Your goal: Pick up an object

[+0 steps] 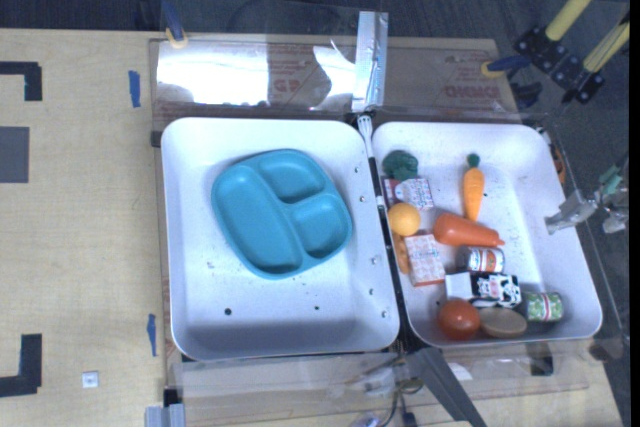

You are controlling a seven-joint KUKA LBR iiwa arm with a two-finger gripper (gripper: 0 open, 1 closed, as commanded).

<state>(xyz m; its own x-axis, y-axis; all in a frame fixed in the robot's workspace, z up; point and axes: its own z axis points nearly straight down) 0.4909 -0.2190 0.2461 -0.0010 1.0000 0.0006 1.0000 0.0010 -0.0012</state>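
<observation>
blue divided plate (282, 211), left bin (190, 245), wooden bench (70, 245)

Plate (282, 211) in left bin (190, 315); toys (470, 260) in right bin (575, 275).

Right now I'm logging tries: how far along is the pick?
Nothing looks picked yet: the carrot, tomato and other toys lie in the right bin. The gripper sits at that bin's right rim, nothing visibly in it. The grasp and lift remain.
</observation>
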